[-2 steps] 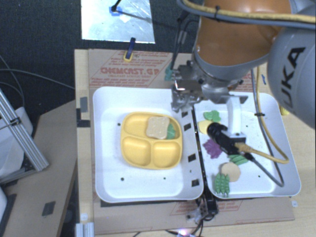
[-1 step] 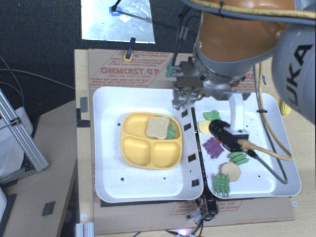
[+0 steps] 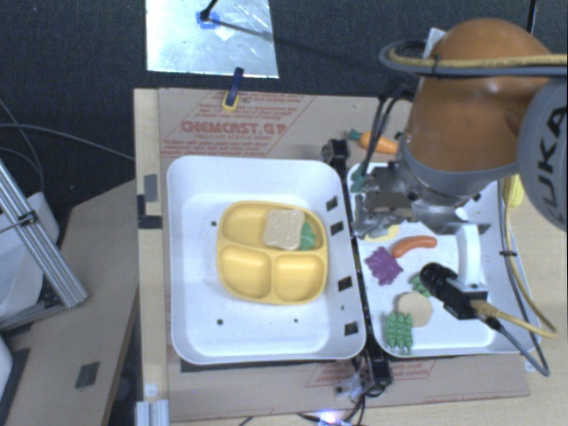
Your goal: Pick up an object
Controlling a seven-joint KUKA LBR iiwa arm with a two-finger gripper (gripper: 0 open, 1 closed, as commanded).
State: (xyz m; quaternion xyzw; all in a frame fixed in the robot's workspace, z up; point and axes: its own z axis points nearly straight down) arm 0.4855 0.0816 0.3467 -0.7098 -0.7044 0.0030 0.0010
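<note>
hanging over the far left part of the right bin [image 3: 457, 334], the gripper [image 3: 382, 204] sits low beneath the bulky grey and orange arm [image 3: 479, 87], which reaches in from the right; whether the gripper is wide or narrow cannot be told, as the arm hides it from above, and nothing can be seen held in it; loose toy foods, the things to pick from, lie in the right bin; a yellow piece [image 3: 383, 232] lies just near of the gripper, close to the bin's left wall; a purple grape bunch [image 3: 384, 264] lies nearer still; an orange-red sausage shape [image 3: 414, 246] lies just right of the grapes; a pale round piece [image 3: 414, 308] and a green knobbly piece [image 3: 398, 330] lie touching at the near left corner; an orange carrot shape [image 3: 377, 142] shows at the far edge, behind the gripper; the left bin [image 3: 191, 264] holds a yellow divided plate [image 3: 248, 269]; a beige slice [image 3: 284, 229] rests in the plate's far right compartment, with a green piece [image 3: 308, 236] tucked against its right side; both bins stand side by side, touching, on a cardboard sheet [image 3: 232, 124] with red lettering; a shiny silver sheet [image 3: 211, 25] lies farther back on dark cloth.
</note>
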